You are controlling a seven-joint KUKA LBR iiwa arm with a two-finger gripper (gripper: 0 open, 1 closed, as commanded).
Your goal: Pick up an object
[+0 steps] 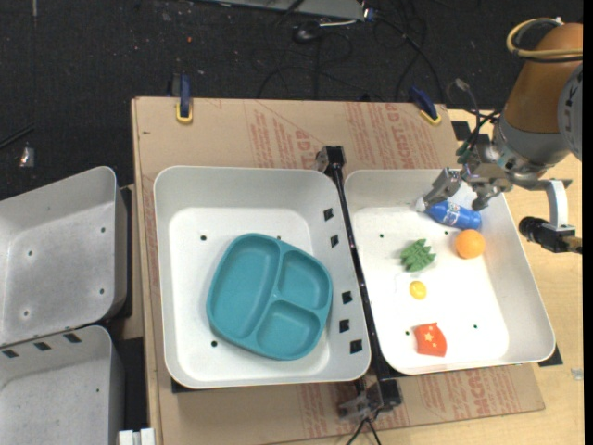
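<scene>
Blue bottle [455, 214] lying on its side at the far end of the right bin [528, 276], directly under the gripper [460, 187].

Fingers [441, 189] are spread apart, one on each side of the bottle's upper end, close to it or touching; the bottle rests on the bin floor and is not lifted. Arm [542, 91] enters from the right, orange band above the grey wrist, gripper angled down and leftward into the bin's far corner. Just beside the bottle, toward the near side, sits an orange ball [470, 244]. Green toy [418, 255], small yellow piece [418, 290] and red block [430, 338] lie further down the same bin, apart from the gripper. Left bin [185, 202] holds a teal divided plate [269, 296]. Both bins rest on the cardboard-covered desk [259, 128].
</scene>
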